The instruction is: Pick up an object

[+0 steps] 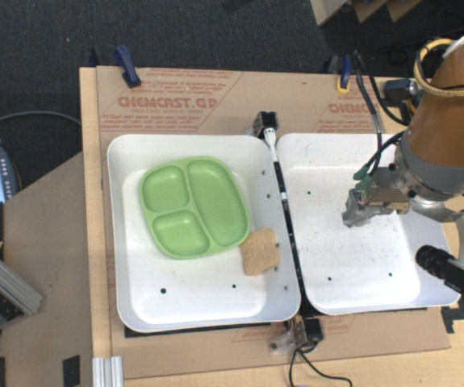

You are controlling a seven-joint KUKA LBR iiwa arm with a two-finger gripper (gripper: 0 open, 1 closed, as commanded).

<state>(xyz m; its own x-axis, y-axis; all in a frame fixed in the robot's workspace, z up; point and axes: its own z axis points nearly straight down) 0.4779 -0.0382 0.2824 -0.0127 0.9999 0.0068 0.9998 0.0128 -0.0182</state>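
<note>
Green divided plate (194,208) and tan sponge-like piece (260,251) lie in the left bin (127,240), well apart from the gripper (363,210)
From the left: the plate sits flat in the left bin's middle, the tan piece touching its lower right corner, close to the black strip (284,208) between the bins; a low, flat plate rim would likely slip from a pinch, and a reach for the tan piece could knock the bin wall. The gripper hangs low over the right bin (328,256), where I see nothing to take, so closing there would likely catch nothing. Whether the fingers are wide or narrow I cannot tell. Cables (369,95) trail across the table (175,95) behind
</note>
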